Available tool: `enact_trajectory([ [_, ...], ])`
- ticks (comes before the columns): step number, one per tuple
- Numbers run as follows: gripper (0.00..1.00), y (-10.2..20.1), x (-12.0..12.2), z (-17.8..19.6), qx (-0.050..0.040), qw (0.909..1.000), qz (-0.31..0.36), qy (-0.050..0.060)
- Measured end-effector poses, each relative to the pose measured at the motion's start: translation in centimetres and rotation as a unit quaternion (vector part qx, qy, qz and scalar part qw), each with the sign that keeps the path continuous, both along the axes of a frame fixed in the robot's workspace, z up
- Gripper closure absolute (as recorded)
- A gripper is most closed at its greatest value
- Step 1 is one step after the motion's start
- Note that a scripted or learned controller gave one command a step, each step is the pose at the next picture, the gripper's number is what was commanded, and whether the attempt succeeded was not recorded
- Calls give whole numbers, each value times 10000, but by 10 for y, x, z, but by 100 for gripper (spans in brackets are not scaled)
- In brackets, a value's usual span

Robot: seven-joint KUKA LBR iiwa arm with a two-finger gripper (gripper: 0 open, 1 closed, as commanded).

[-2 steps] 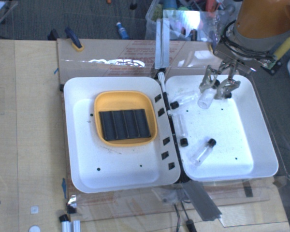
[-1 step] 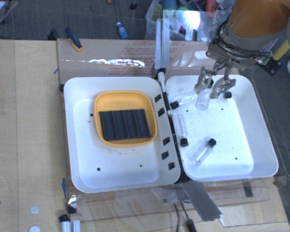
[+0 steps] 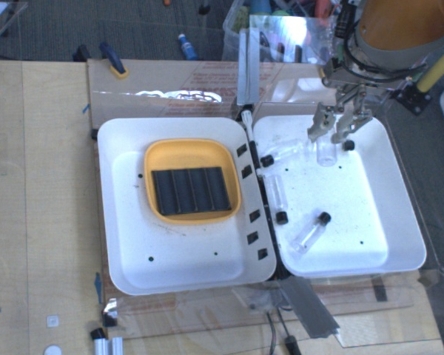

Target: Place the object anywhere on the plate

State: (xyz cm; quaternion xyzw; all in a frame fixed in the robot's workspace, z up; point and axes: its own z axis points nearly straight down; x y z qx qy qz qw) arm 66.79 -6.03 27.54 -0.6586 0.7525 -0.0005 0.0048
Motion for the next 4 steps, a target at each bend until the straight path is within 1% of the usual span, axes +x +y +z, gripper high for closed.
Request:
enact_trajectory([
  [1, 100, 11, -1, -48, -6, 9882, 1531, 36],
  [2, 100, 33, -1, -25, -13, 9624, 2716, 1],
  [3, 100, 31, -1, -76, -9, 9254, 3791, 34],
  [4, 100, 47, -1, -57, -22, 8857, 4643, -1],
])
